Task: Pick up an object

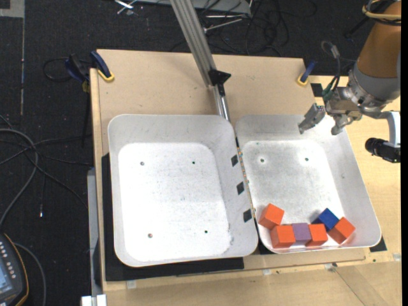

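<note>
Several small blocks lie along the near edge of the right bin (290,177): an orange block (272,215), another orange block (284,236), a purple block (301,233), a third orange one (317,234), a blue block (328,218) and an orange block (343,230) at the right end. My gripper (326,122) hangs above the far right corner of that bin, well away from the blocks. Its two fingers are spread apart and nothing sits between them.
The left bin (169,183) stands beside the right one. A slanted metal pole (194,34) runs from the top down to the gap between the bins. Blue and yellow clamps (101,65) (306,72) grip the bench's far edge.
</note>
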Controlling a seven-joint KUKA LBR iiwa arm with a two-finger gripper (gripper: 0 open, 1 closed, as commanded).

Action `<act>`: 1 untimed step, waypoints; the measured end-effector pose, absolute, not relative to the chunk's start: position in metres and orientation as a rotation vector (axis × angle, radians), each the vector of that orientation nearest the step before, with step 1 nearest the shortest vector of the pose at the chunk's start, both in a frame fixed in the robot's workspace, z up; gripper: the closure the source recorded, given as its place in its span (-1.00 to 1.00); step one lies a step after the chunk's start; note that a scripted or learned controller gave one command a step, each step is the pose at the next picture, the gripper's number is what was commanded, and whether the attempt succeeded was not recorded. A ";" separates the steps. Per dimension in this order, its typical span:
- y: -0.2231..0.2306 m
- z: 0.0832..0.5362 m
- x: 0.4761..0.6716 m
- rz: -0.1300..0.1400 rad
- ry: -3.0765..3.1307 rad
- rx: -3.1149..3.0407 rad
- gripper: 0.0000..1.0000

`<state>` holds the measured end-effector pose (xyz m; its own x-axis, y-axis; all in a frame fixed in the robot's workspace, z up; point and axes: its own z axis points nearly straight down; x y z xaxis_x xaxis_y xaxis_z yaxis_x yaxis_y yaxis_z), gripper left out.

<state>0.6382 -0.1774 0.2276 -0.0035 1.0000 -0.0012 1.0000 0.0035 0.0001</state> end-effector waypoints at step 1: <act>-0.164 0.091 0.681 -0.004 2.230 2.217 -1.00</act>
